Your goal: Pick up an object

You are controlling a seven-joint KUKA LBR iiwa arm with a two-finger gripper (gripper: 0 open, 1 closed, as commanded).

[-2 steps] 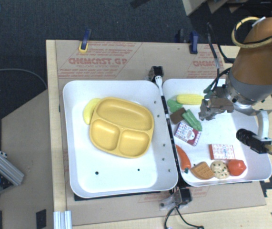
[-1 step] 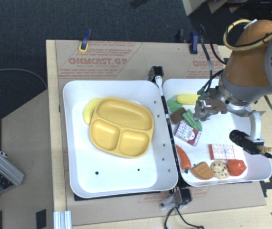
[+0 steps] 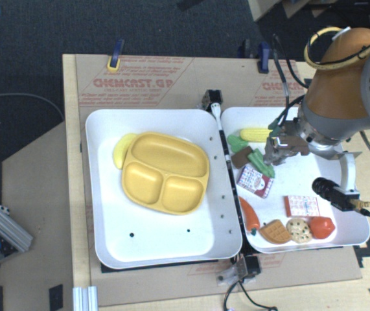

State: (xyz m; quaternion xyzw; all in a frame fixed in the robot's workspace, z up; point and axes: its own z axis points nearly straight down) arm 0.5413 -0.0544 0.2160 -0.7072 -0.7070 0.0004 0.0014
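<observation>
The right bin [image 3: 346,193] holds several toy foods. A yellow corn cob [image 3: 254,134] lies at its far left, with a green vegetable [image 3: 257,161] and a small brown piece [image 3: 242,157] just below it. A red and white packet [image 3: 255,181] lies beside them. Along the front are an orange-red pepper [image 3: 251,216], a tan cracker [image 3: 275,232], a cookie [image 3: 297,229], a red tomato [image 3: 322,226] and a red-patterned box [image 3: 302,206]. My gripper [image 3: 279,149] hangs low over the bin's far left part, right beside the green vegetable and below the corn.
The left bin [image 3: 107,193] carries a yellow divided plate [image 3: 165,172] with a yellow banana [image 3: 122,148] poking out from under its left edge. A black cylinder on the arm [image 3: 330,193] juts over the right bin. Clamps and cables sit at the bins' far and near edges.
</observation>
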